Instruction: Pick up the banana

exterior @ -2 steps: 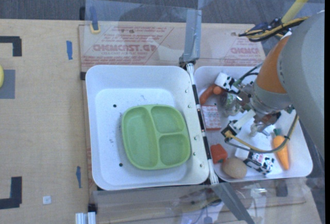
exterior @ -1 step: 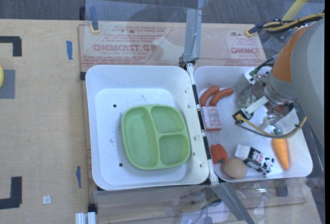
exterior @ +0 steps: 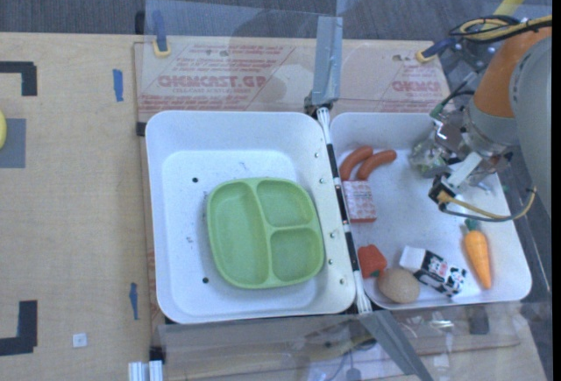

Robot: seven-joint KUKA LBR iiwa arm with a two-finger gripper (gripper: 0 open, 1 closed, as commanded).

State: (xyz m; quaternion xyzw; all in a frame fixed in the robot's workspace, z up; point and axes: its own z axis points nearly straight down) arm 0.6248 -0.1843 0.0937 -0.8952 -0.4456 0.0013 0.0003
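Observation:
My gripper (exterior: 427,157) hangs low over the back right part of the right bin (exterior: 399,127), reaching in from the right under the grey arm with its orange band. The arm and wrist cover the bin floor beneath them. Just left of the gripper lie two reddish sausages (exterior: 366,162). I can make out nothing between the gripper's tips.
The right bin also holds a small red and white box (exterior: 358,201), a red strawberry-like piece (exterior: 372,259), a brown potato (exterior: 399,285), a black and white cow toy (exterior: 436,270) and an orange carrot (exterior: 478,255). A green divided plate (exterior: 266,231) lies in the left bin (exterior: 175,143).

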